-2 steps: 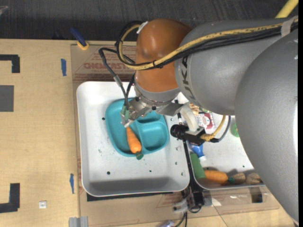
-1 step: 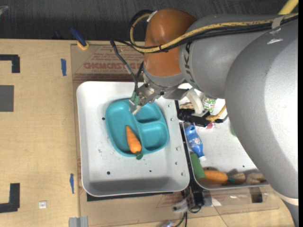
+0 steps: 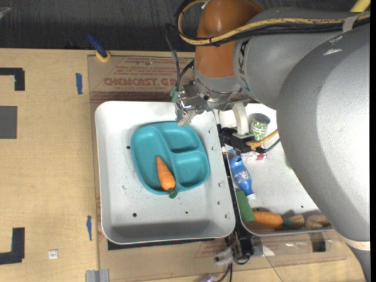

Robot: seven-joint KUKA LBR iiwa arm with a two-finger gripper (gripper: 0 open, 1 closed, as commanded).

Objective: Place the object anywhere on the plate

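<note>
So the carrot (image 3: 165, 173) is lying on the teal plate (image 3: 176, 143) in the left bin (image 3: 111, 175), well below and left of the jaws (image 3: 184, 111), which are hanging over the plate's top rim. Can't tell if they're apart. Carrot's running diagonally, green end toward the plate's lower edge.

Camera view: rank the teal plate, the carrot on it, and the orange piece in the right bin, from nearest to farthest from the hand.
1. Teal plate, left bin: its upper edge lies just below the hand.
2. Carrot, on the plate's lower left section.
3. Orange piece, low in the right bin, farthest away.
</note>
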